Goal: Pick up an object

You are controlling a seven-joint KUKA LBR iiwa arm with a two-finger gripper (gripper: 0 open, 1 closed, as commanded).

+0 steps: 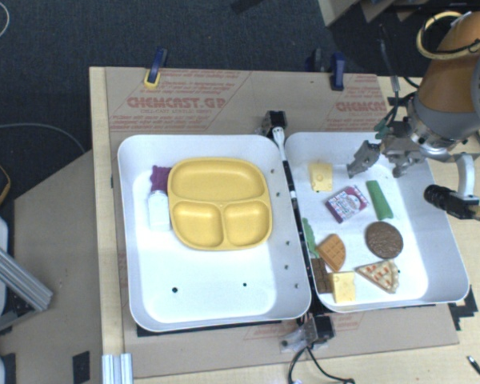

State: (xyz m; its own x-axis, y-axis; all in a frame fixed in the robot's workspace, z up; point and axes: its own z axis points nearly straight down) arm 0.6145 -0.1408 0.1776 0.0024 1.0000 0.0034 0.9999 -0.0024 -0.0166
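The pincer [382, 157] hung over the far end of the right bin [444, 238], its two fingers spread apart with nothing between them. Below it lay the toy food: a yellow cheese square [322, 176] near the far-left corner, a purple packet [346, 203], a green stick [378, 199], a brown round cookie [383, 239], a waffle-like biscuit [332, 251], a pizza slice [378, 276] and another yellow block [344, 287] by the near edge. The left bin [208, 294] carried a yellow divided plate [219, 202].
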